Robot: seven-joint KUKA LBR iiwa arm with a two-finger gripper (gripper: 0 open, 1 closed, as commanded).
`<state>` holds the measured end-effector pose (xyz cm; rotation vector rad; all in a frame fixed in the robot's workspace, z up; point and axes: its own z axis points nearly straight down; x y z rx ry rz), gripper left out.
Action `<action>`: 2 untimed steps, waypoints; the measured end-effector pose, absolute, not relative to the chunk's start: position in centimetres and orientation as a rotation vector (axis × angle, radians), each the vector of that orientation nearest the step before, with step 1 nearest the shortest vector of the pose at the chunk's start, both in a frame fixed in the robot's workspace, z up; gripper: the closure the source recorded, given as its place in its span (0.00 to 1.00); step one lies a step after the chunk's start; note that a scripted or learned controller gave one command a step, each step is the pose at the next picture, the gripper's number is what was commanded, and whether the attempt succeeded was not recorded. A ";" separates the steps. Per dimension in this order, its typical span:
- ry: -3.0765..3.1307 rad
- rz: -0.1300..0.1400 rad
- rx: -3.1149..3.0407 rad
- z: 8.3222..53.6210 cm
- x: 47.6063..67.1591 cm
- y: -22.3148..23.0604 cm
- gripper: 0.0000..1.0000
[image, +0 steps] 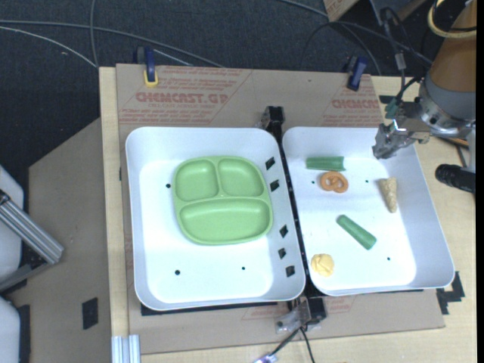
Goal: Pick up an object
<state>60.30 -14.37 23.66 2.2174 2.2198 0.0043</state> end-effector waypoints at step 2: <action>2.230 -0.001 2.219 22.7 59.5 -3.5 1.00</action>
